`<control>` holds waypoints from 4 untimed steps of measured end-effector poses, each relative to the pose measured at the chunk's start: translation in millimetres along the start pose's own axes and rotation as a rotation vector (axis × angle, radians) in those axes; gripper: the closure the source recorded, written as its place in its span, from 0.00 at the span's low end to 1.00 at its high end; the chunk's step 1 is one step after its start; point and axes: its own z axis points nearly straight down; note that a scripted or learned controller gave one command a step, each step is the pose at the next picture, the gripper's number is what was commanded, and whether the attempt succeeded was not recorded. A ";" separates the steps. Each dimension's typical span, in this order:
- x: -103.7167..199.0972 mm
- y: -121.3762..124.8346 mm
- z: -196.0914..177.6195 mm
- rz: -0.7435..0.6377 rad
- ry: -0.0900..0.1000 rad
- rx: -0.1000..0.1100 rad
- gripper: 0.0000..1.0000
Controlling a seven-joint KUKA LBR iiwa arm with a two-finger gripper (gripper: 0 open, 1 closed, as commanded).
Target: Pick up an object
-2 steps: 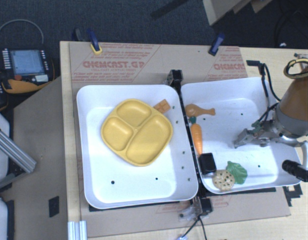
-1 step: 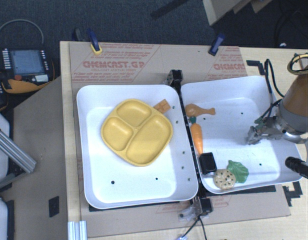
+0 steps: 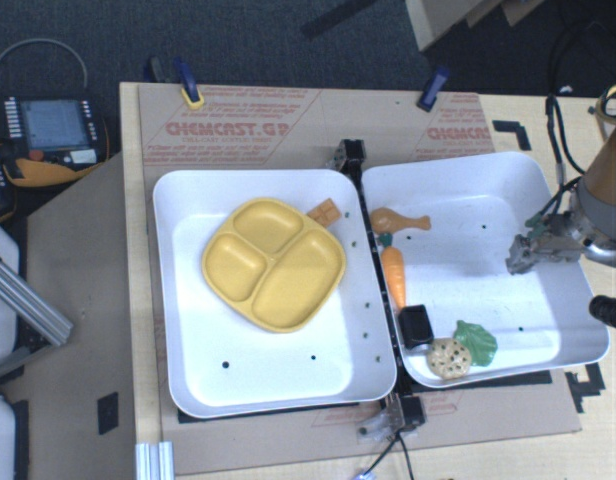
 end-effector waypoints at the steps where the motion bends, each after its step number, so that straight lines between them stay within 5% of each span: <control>1: -1.6 -5.0 -61.4 0.000 -0.001 -0.004 1.00; 2: -1.8 -4.1 -80.1 -0.001 -0.001 -0.002 1.00; 4: 105.2 -7.0 -75.5 -0.005 0.004 0.003 1.00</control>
